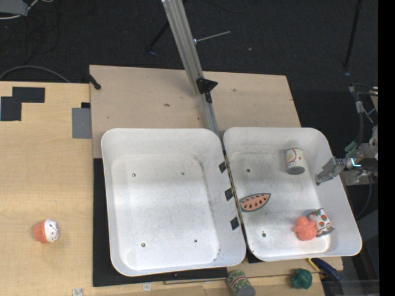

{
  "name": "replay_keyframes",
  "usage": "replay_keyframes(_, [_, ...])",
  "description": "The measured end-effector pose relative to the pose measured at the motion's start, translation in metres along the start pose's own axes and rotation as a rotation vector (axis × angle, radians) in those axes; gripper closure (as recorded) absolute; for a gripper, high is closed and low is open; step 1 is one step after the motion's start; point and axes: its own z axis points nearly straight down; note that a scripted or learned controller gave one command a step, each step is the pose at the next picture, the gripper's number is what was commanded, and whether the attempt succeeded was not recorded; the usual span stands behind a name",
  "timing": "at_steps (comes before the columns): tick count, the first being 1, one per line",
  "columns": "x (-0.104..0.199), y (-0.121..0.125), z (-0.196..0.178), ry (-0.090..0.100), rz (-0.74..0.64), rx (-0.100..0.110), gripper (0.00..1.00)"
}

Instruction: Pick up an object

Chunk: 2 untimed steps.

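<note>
Three things lie in the right bin (336, 165), any of which would serve the task: a small can (295, 161) on its side near the far right corner, a watermelon slice (254, 201) flat on the floor close to the divider between the bins, and an orange lump (304, 228) touching a patterned cup (321, 221) near the front right corner. The left bin (117, 165) offers no targets.

The end effector (336, 170) sits at the right bin's right rim, level with the can and just beside it; whether it is open or closed cannot be told, and nothing is seen in its hold.

The can looks the best choice: it is nearest and stands apart from the rest. It would probably roll, so the approach should come straight down and close across its round body, not along it. The slice lies too flat for a sure pinch, and the lump and cup crowd each other against the bin wall.

A ball (46, 231) rests on the worktop (37, 165) well to the left, out of play.
</note>
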Motion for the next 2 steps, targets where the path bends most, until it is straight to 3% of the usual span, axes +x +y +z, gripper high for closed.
replay_keyframes(1, [0.0, 0.001, -0.002, -0.001, 0.0, -0.005, 0.0])
replay_keyframes(2, [-0.004, 0.002, 0.042, 0.0, 0.001, 0.0, 0.0])
